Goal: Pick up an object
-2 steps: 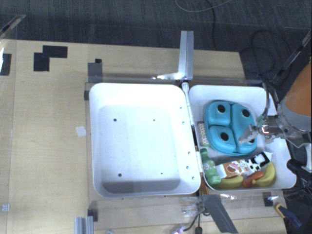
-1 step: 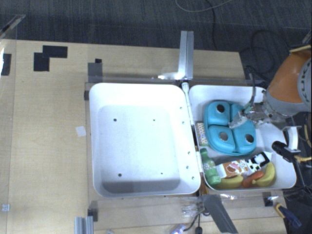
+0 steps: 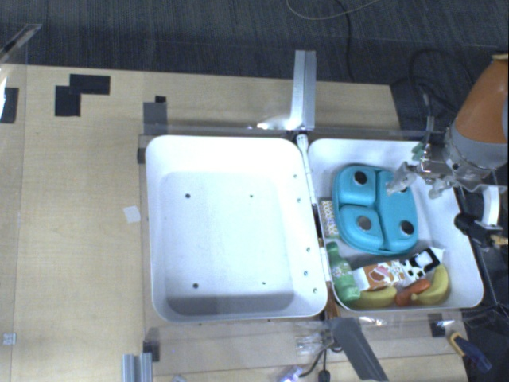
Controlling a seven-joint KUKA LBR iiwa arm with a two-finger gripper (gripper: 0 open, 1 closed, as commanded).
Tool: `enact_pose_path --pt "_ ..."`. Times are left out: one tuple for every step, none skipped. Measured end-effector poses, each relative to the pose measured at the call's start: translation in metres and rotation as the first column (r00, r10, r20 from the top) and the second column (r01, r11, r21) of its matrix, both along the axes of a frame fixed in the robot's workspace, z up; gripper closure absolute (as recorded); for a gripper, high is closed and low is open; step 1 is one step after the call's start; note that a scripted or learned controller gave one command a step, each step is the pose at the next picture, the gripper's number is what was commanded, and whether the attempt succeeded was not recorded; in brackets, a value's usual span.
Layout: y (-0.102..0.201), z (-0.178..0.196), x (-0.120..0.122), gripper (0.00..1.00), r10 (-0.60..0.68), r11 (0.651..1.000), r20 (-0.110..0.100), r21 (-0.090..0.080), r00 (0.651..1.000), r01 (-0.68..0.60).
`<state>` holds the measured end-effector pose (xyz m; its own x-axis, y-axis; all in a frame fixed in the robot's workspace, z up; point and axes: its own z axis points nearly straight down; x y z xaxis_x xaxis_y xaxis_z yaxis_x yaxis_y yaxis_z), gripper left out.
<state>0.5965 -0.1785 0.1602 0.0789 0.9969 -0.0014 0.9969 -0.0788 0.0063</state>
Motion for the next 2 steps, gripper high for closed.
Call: enact_pose_path --pt "0.026 -0.046 0.034 0.0 0.078 0.997 0.017 -0.008 0.997 -0.078" --pt "0.04 -0.049 0.058 0.0 0.14 0.99 0.008 -0.021 0.99 -0.139"
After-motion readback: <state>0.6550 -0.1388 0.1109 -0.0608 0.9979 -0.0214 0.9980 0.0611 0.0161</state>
